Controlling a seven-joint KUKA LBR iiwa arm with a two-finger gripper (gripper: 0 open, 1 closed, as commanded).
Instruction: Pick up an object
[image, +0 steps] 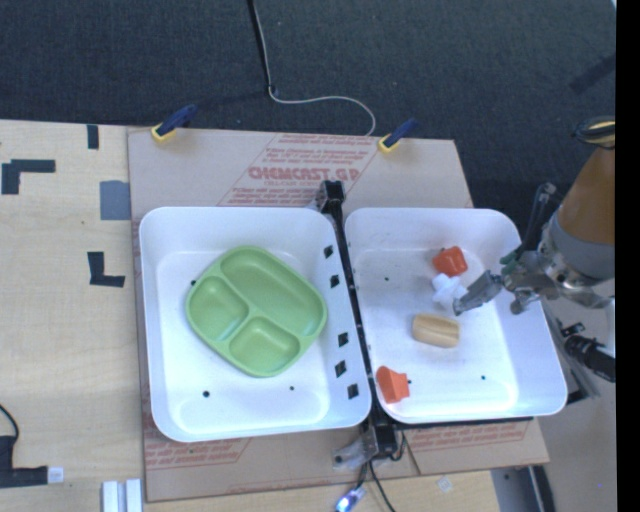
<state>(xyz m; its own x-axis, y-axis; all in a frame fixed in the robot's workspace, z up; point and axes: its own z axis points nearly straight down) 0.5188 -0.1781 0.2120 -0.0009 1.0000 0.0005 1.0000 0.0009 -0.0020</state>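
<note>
**Gripper low over the right bin, among 4 small objects**

We see 4 small things in the right bin (500, 398). A tan, rounded block (436, 330) lies near the middle of the bin floor. Just above it sits a small white piece (445, 289), and above that, touching or nearly touching it, an orange piece (450, 262). A second orange object (392, 384) rests by the bin's left wall, near the front corner and well apart from the other 3.

The gripper (470, 297) reaches in from the right, its dark tip just beside the white piece. We cannot tell whether the jaws are apart or together, and we see nothing held between them.

The grey arm (580, 255) with its orange band stands over the bin's right rim.

In the left bin (170, 400) we see 1 green divided plate (256, 311) with 3 compartments, lying flat near the centre. Both bins sit on a cardboard sheet (290, 170).
</note>
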